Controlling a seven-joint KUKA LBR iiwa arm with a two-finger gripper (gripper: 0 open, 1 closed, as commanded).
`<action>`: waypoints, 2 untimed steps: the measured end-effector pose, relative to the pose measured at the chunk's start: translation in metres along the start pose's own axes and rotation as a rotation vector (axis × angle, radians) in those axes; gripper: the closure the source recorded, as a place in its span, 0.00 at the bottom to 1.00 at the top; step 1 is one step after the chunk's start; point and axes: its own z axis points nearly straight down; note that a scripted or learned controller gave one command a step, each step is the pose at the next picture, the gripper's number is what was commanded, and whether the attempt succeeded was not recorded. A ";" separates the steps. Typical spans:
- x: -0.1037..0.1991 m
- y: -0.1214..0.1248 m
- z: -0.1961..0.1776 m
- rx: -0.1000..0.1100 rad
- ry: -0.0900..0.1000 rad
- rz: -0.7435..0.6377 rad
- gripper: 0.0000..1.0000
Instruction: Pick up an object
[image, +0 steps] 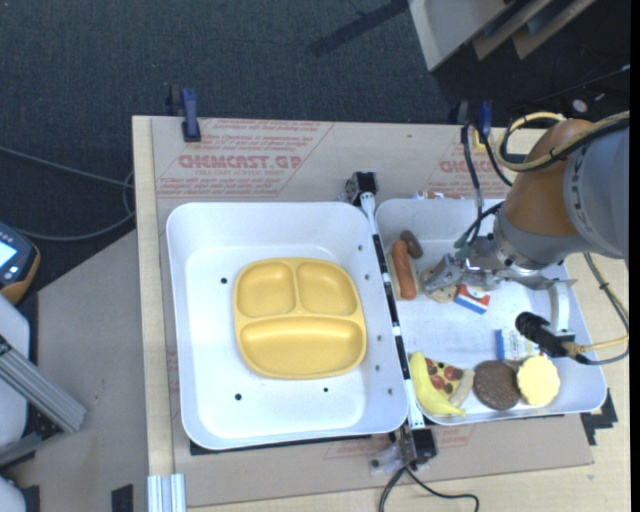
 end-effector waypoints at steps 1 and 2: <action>0.019 0.060 0.001 0.057 -0.009 -0.011 0.00; -0.010 -0.032 -0.002 -0.003 -0.002 0.006 0.00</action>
